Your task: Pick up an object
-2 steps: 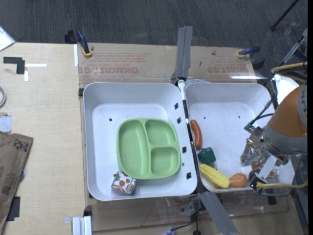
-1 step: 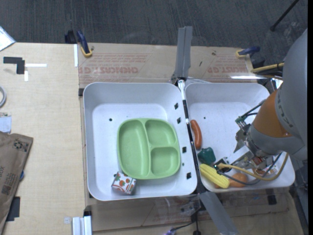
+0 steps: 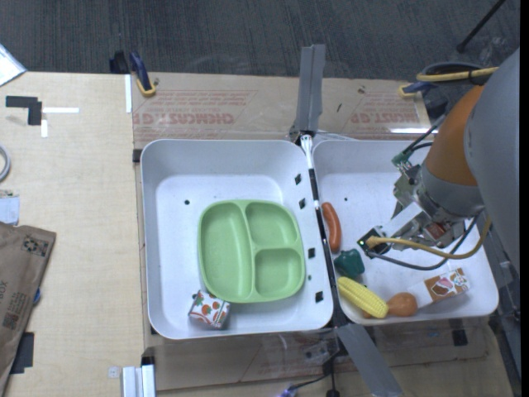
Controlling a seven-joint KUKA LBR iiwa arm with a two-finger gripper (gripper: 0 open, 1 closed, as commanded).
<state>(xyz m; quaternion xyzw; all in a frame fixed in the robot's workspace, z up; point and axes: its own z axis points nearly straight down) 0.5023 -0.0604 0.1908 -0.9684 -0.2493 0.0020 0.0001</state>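
Dark carpet [image 3: 207,23] beyond bench [image 3: 74,188]; green tray [image 3: 250,251] in left bin [image 3: 165,222]; arm [image 3: 463,155] over right bin [image 3: 355,180]; jaws: state unclear.

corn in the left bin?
No, the corn lies in the right bin, next to the orange fruit.

The pale bench [image 3: 74,180] carries a cardboard sheet [image 3: 215,110] bearing the left bin [image 3: 169,180] and right bin [image 3: 355,176] side by side.
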